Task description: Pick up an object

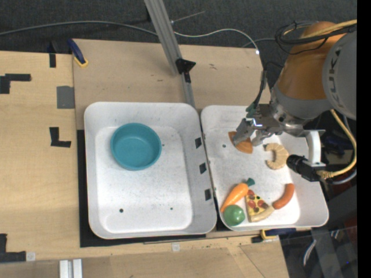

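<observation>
I see the gripper (250,133) down in the right bin (223,120), its fingers closed around an orange-brown toy (243,144) near the bin's upper middle. Loose in that bin — a tan croissant (276,156) just right of the gripper, a carrot (236,193), green ball (233,215), pizza slice (258,206) and sausage (283,196) along the near edge. The left bin (98,213) holds a teal bowl (135,146)

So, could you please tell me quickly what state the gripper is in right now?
Gripper: in the right bin, down at an orange-brown toy food piece; a hold on it cannot be told.
</observation>
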Motion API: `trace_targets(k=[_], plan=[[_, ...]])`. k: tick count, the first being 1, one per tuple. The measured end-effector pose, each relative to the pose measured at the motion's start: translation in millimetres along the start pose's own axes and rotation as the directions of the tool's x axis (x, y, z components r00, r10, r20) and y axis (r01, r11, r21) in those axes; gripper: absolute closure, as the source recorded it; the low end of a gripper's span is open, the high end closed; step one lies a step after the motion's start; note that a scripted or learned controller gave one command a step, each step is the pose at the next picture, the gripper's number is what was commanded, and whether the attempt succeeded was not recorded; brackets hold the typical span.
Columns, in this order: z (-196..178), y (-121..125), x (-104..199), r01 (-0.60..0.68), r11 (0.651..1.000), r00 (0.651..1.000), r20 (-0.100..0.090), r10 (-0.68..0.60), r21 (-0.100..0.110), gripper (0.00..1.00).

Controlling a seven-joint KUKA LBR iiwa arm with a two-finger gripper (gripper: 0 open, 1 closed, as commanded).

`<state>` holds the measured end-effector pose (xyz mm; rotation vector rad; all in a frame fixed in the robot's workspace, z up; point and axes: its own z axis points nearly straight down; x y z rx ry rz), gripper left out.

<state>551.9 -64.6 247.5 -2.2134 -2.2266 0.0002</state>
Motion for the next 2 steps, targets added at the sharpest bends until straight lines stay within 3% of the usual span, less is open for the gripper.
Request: trace_targets(k=[2], plan=[[21.8, 15.2, 114.2, 0.001, 1.0, 1.0, 0.001, -0.001, 0.002, 1.0]])
